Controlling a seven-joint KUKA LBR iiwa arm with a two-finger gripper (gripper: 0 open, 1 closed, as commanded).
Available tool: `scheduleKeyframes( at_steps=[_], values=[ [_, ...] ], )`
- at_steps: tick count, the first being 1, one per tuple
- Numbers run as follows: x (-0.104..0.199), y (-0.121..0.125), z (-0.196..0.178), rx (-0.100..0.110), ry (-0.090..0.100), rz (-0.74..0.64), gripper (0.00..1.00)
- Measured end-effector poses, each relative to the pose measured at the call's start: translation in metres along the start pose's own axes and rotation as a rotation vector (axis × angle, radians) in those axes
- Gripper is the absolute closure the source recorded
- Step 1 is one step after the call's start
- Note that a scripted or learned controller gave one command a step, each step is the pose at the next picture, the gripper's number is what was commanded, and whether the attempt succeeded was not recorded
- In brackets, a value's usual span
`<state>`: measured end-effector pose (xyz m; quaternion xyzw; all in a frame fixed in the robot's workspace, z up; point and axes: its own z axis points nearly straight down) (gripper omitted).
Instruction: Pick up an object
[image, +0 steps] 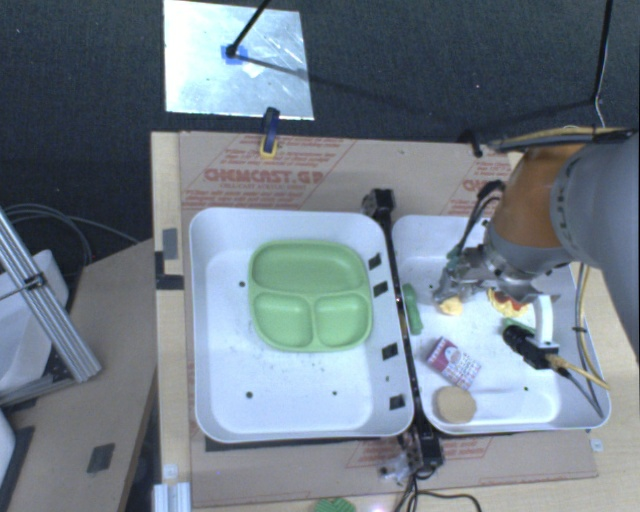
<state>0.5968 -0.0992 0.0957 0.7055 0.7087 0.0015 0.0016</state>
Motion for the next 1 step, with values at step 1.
scheduleKeyframes(
  at_steps=[1],
  values=[
    [0.0462, -0.0175, -0.0945, -0.003, 0.001, -0.004, 1.0]
  ],
)
